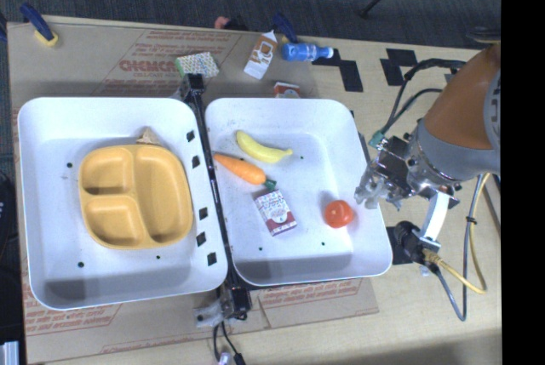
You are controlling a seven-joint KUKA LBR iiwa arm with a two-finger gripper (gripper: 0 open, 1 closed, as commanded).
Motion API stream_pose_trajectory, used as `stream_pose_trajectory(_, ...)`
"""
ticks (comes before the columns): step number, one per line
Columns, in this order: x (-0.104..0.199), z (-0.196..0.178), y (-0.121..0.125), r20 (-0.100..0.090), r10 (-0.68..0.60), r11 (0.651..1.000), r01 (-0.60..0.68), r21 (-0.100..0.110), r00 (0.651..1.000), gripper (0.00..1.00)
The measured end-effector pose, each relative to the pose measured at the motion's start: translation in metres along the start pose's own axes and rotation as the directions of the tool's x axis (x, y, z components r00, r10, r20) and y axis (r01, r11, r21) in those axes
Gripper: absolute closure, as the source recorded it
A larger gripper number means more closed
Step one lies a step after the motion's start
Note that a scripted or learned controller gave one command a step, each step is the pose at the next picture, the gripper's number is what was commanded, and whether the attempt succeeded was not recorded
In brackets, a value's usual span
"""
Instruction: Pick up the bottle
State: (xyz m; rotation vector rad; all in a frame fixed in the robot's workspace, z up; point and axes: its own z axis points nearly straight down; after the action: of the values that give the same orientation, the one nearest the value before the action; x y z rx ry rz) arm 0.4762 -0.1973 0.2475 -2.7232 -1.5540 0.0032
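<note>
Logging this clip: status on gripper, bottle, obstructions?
Gripper at right bin's right rim. Blue bottle lying on bench behind bins, untouched. Nothing on it.

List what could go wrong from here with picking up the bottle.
1. The bottle lies on its side on the bench beyond the right bin, far from the gripper; a round body may roll off when touched.
2. A carton lies close beside it and could be knocked or grabbed instead.
3. The gripper sits at the bin's right rim, so it might catch the wall on the way over.
</note>
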Motion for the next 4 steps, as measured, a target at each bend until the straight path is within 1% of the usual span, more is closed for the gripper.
stream_pose_trajectory(1, -0.004, -0.005, 0.002, 0.001, 0.206, 0.978, -0.206, -0.004, 0.978, 1.00)
stream_pose_trajectory(2, -0.002, 0.021, 0.001, 0.001, 0.413, 0.911, -0.413, 0.002, 0.911, 1.00)
stream_pose_trajectory(3, 0.011, 0.009, -0.006, 0.000, 0.577, 0.817, -0.577, -0.002, 0.817, 1.00)
stream_pose_trajectory(4, -0.011, 0.010, 0.007, -0.001, 0.737, 0.676, -0.737, -0.001, 0.676, 1.00)
